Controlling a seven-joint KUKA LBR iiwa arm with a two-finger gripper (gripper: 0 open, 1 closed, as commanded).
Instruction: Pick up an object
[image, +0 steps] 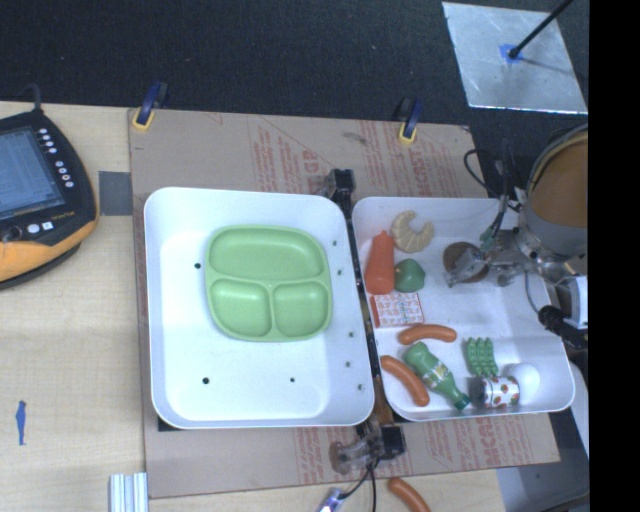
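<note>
We cannot tell our gripper's (462, 264) state near the right white bin's (560, 392) far edge; the orange plastic carrot (379, 263) looks light, stiff, graspable mid-body.

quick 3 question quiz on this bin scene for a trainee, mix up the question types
1. True or false: the green divided plate lies in the right bin.
2. Which thing lies touching the orange carrot on its right?
A. the green bottle
B. the small green round piece
C. the croissant
3. Fill in: one sausage lies outside both bins, on the ____ below the right bin.

Key
1. False: it lies in the left bin.
2. B
3. Cardboard sheet.
</note>
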